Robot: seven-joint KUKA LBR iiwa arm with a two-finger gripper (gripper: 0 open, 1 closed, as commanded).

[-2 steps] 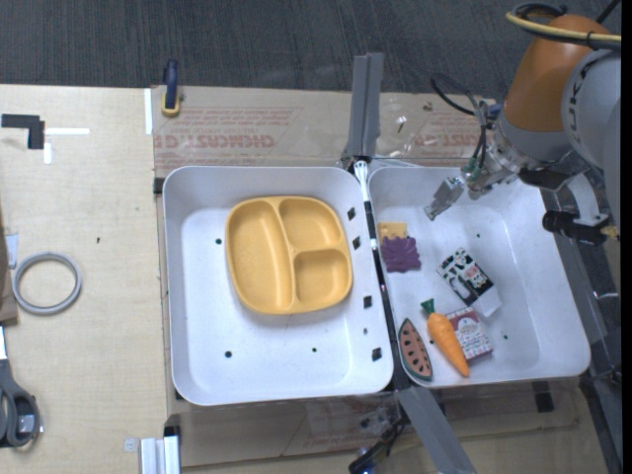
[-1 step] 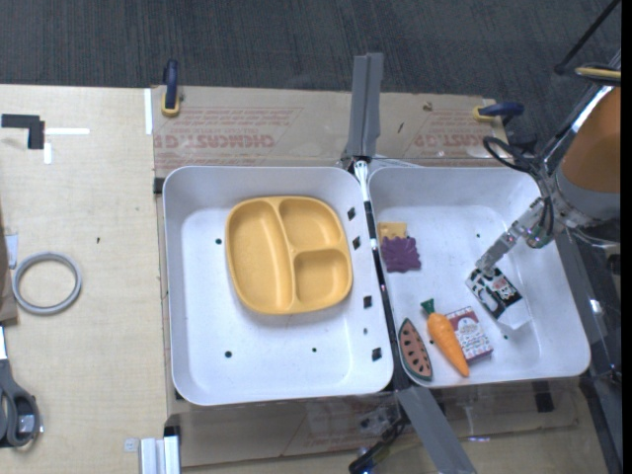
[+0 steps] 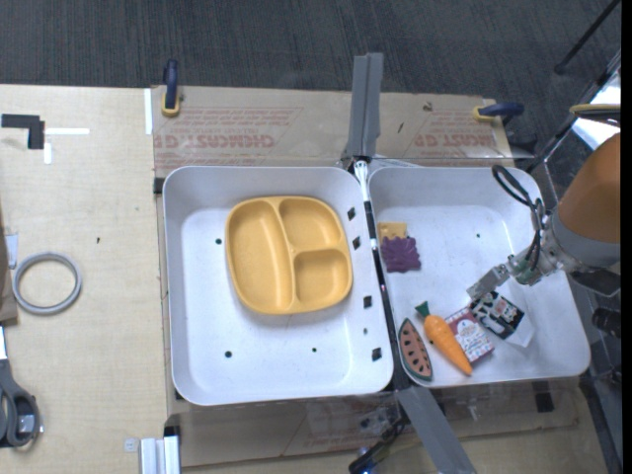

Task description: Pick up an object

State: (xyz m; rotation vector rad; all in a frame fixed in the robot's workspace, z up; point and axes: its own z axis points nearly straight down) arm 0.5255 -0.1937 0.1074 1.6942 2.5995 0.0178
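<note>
Two white bins sit side by side on the table (image 3: 79, 196). Nearest in the right bin (image 3: 464, 215), a watermelon slice (image 3: 416, 350) leans at the front rim, a toy carrot (image 3: 446, 342) just right of it, touching a small printed packet (image 3: 472, 336). Right of the packet, the gripper (image 3: 491, 286) hovers low; its opening cannot be told. Farther back lies a purple grape bunch (image 3: 400, 253). The left bin (image 3: 197, 363) holds a yellow divided plate (image 3: 289, 255).
</note>
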